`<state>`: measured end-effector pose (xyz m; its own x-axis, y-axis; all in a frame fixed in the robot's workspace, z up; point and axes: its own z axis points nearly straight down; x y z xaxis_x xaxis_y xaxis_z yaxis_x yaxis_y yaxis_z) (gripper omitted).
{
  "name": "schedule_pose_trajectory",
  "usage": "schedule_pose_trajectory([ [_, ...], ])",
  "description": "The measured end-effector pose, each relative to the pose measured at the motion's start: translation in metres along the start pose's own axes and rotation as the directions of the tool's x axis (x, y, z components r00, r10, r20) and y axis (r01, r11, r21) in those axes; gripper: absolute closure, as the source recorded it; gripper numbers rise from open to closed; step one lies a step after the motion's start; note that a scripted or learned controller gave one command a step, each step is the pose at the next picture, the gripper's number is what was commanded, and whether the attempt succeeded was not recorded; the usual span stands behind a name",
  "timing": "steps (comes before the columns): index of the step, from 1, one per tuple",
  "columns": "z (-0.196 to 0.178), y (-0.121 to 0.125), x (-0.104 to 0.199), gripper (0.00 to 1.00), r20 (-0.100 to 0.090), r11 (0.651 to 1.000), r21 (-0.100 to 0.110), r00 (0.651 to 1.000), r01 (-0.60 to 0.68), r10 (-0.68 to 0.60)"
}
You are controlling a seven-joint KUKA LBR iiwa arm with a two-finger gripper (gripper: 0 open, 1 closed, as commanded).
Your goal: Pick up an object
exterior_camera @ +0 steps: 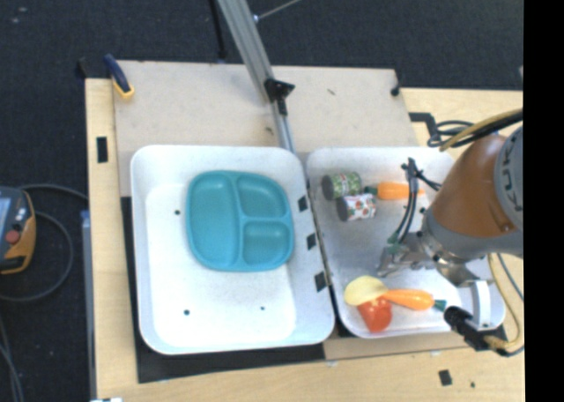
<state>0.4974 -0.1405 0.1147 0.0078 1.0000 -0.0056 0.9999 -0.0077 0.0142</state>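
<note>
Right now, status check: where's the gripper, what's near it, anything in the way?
Gripper low in right bin, nothing seen between fingers. Yellow piece, red piece and orange carrot just below it. Green can and small cup farther up, clear.

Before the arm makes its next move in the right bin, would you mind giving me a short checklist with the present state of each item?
1. Gripper is over the right bin: ok.
2. Something is seen between its fingers: cannot tell.
3. Nearest targets within the bin: ok; the yellow piece, red piece and orange carrot lie clustered just below the gripper.
4. Those three are separated enough for a clean single grasp: not ok; they touch or overlap.
5. Green can and small printed can stay out of the descent path: ok, they sit further up the bin.
</note>
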Motion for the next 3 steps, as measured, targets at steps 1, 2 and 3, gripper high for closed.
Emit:
schedule_pose_trajectory([
  [1, -0.064, 0.006, -0.005, 1.0, -0.003, 1.0, 0.005, 1.0, 0.011, -0.011],
  [2, -0.108, 0.014, -0.005, 1.0, -0.003, 1.0, 0.007, 1.0, 0.011, -0.011],
  [3, -0.167, 0.011, 0.001, 1.0, -0.003, 1.0, 0.005, 1.0, 0.012, -0.012],
])
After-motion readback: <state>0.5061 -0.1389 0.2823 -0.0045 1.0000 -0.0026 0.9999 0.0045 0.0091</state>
